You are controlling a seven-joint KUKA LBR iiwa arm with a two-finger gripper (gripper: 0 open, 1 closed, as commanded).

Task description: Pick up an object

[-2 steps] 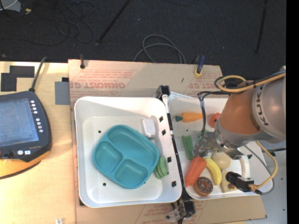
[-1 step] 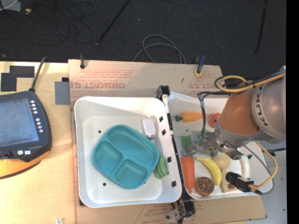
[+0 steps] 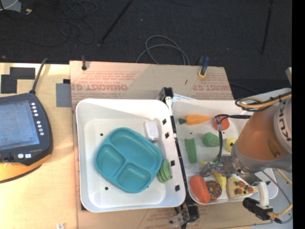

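The right bin (image 3: 205, 105) holds toy food: an orange carrot (image 3: 198, 119), a red tomato (image 3: 223, 124), a green leafy piece (image 3: 210, 139), a long green vegetable (image 3: 190, 150), a red pepper (image 3: 199, 189), a chocolate donut (image 3: 214, 190), a pizza slice (image 3: 239, 187) and a yellow piece (image 3: 220, 179). My gripper (image 3: 213, 167) is low in this bin, just above the yellow piece and the donut, right of the long green vegetable. The orange-banded wrist (image 3: 257, 137) covers the bin's right part. I see nothing clearly held.
The left bin (image 3: 90, 109) carries a teal divided plate (image 3: 127, 159), a small white block (image 3: 152, 130) and a green ridged piece (image 3: 165, 171) by the dividing wall. A tablet (image 3: 21, 128) lies on the bench at far left. Cables hang beside the arm.
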